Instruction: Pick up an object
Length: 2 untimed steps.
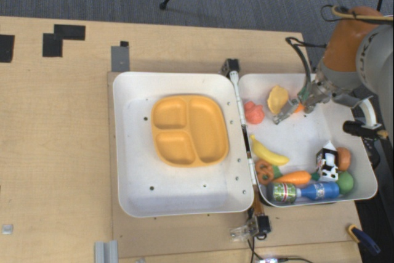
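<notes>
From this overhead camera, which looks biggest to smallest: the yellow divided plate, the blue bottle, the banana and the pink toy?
1. Yellow divided plate, by far the largest.
2. Blue bottle, lying along the right bin's near edge.
3. Banana, somewhat shorter than the bottle.
4. Pink toy, the smallest.

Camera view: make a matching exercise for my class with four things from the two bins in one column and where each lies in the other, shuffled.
Things:
1. tray
2. banana
3. bottle
4. toy cow

Places:
A. along the right bin's near edge
B. in the left bin
C. towards the right bin's near right corner
D. near the right bin's left wall

Pairs: 1-B, 2-D, 3-A, 4-C
</notes>
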Tool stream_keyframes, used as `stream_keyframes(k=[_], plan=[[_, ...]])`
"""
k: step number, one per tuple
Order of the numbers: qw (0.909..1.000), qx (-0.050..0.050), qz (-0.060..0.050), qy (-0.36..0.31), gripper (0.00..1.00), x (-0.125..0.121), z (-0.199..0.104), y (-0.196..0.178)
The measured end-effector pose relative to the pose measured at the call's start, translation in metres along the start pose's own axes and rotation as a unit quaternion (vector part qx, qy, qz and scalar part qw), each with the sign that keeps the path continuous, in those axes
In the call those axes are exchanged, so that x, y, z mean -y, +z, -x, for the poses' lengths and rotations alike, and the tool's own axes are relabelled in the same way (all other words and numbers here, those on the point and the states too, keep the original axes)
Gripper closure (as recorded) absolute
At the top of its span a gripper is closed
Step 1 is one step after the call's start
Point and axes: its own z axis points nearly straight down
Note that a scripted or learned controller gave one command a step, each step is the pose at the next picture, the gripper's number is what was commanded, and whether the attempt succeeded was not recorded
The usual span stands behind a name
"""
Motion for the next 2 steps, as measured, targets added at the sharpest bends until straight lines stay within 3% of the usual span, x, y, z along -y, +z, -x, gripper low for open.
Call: stream_keyframes(k=[1, 2], plan=[[0.9998, 0.001, -0.001, -0.019, 0.00, 0.001, 0.000, 0.000], [0.9999, 0.010, 0.002, -0.006, 0.00, -0.007, -0.017, -0.001]])
